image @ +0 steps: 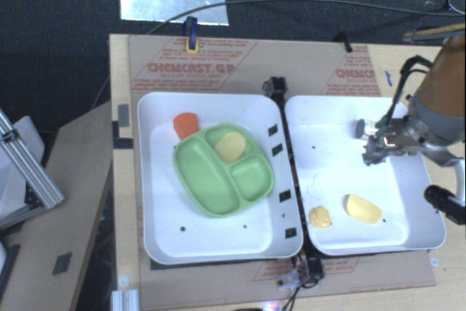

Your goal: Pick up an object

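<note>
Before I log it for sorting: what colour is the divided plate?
Light green, in the camera view.

Red print runs across the brown board (218,58) under the two bins. On its far left part one line reads roughly "CHEMCAST GP", seen upside down. More red lettering on the far right part is too blurred to read.
</note>
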Controlling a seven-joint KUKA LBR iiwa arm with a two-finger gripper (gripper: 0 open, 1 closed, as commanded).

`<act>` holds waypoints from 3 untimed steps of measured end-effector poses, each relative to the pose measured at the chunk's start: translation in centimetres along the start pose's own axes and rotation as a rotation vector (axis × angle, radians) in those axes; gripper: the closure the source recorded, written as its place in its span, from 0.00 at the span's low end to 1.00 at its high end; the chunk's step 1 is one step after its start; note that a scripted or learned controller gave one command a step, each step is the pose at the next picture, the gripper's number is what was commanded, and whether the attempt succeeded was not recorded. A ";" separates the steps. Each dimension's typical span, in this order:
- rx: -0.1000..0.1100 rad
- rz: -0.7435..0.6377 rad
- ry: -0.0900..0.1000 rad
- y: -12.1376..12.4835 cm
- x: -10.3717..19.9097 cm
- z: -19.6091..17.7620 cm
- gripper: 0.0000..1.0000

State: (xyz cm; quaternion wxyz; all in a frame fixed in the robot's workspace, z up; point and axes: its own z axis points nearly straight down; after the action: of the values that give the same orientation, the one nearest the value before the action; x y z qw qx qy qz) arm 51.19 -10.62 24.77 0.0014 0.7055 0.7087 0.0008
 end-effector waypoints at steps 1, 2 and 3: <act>0.000 -0.003 0.001 0.1 5.4 -0.5 1.00; 0.001 0.000 0.001 0.1 9.6 -0.4 1.00; 0.003 -0.003 0.002 0.9 15.0 1.2 1.00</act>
State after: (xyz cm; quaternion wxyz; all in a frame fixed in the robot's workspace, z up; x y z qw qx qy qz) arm 52.04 4.39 23.60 -0.0001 0.7044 0.7098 0.0005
